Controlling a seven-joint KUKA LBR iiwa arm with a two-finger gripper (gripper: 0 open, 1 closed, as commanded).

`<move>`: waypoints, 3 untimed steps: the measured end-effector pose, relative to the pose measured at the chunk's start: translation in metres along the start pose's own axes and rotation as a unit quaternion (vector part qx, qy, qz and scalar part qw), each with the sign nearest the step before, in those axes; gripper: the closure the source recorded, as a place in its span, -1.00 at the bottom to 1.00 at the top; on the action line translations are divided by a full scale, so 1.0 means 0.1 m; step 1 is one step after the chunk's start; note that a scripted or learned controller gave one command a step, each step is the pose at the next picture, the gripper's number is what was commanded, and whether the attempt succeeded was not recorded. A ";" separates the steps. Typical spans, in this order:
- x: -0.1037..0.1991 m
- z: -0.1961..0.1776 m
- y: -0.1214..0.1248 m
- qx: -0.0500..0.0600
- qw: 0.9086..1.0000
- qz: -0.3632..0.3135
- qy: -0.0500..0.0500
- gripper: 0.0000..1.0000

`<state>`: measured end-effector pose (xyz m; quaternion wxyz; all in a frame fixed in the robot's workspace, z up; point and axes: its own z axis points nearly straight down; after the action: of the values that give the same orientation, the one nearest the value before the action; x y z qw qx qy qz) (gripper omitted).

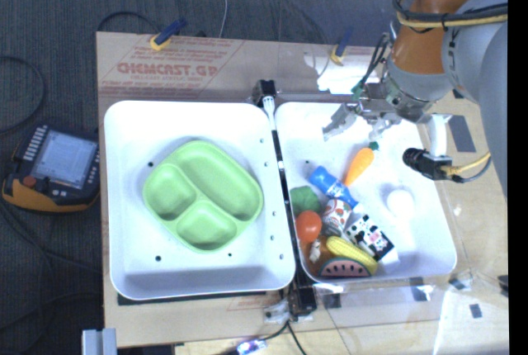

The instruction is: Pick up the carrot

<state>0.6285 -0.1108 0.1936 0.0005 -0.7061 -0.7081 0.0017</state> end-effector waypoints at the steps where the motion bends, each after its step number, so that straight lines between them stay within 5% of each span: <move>1: -0.30 0.79 -0.13 -0.020 0.999 -0.049 -0.006 -1.00; 2: -0.59 1.04 -0.40 -0.009 1.000 0.000 -0.003 -1.00; 3: -0.34 1.04 0.18 -0.008 0.999 0.041 -0.002 -1.00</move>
<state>0.6463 -0.1450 0.0898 -0.0064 -0.7344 -0.6787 -0.0021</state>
